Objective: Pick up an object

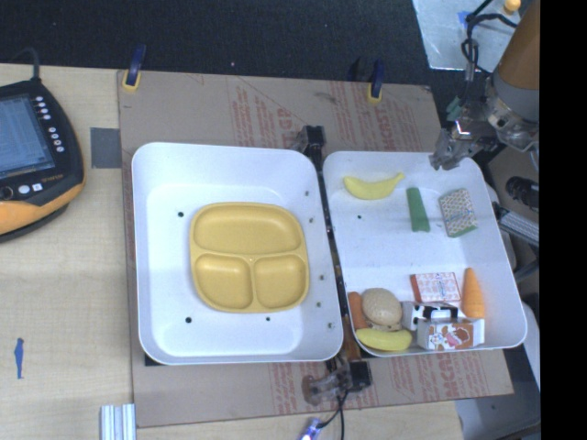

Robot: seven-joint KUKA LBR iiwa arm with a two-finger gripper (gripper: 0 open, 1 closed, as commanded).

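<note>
Two white bins sit side by side; the left bin (160, 246) holds a yellow divided tray (249, 255), the right bin (385, 236) the loose pickable items. At its far end: a yellow banana (372, 186), a green stick (417, 209), a patterned sponge (457, 213). At the near end, crowded together: an orange carrot (472, 291), a small red-and-white box (435, 288), a potato-like lump (382, 307), a second banana (384, 339), a printed carton (449, 331).

Step in hand: the approach, nothing lifted yet. Best candidates are the far-end pieces, each lying apart from its neighbours; the sponge is nearest the tool. A straight descent over the piece's middle, fingers spanning its short side, should avoid the bin wall.

Gripper (447, 157) hangs over the right bin's far right corner, wrist above it at frame edge. It looks small and dark here; whether its fingers are apart or together cannot be told.
</note>
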